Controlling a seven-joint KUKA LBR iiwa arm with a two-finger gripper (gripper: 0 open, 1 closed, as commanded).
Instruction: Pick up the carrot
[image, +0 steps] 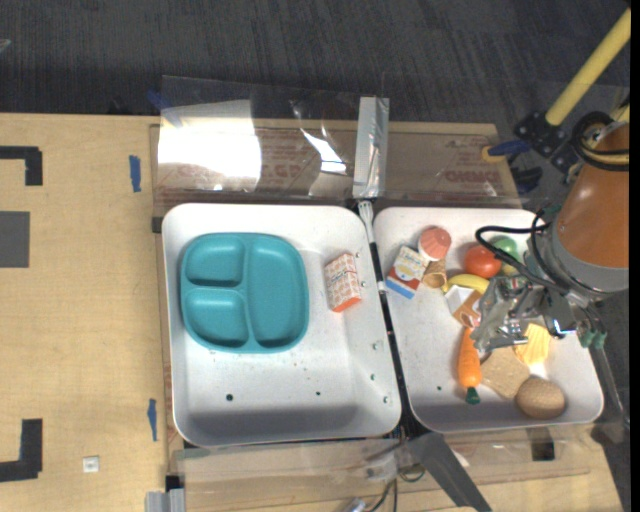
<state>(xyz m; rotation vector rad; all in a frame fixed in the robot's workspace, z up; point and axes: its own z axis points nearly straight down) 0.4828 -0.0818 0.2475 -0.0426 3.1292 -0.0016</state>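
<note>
Counter (70, 300) carries two white bins side by side. Left bin (280, 400) holds a teal plate (243, 291) toward its far left, with a small box (343, 280) just beside the plate near the bin's right wall. Right bin (425, 400) is crowded, and the arm (595, 215) hangs over its right side.

The carrot (468, 365) lies near the right bin's front edge, green tip pointing front, orange body running back toward the gripper (505, 322). The gripper sits just above and right of the carrot's far end. Cannot tell if it is apart or together; the metal parts blur into clutter.

Risks, likely: the grasp lands off the carrot's end and it slips or rolls out. The bread slice (505, 372) touches the carrot's right side, so it may get pinched or dragged along. The potato (541, 397) in the front right corner sits near the bread. Yellow pieces (535, 345) under the gripper could be caught instead.

Further back: tomato (481, 261), a pink round thing (434, 241), a small carton (410, 266), all well apart from the carrot.
</note>
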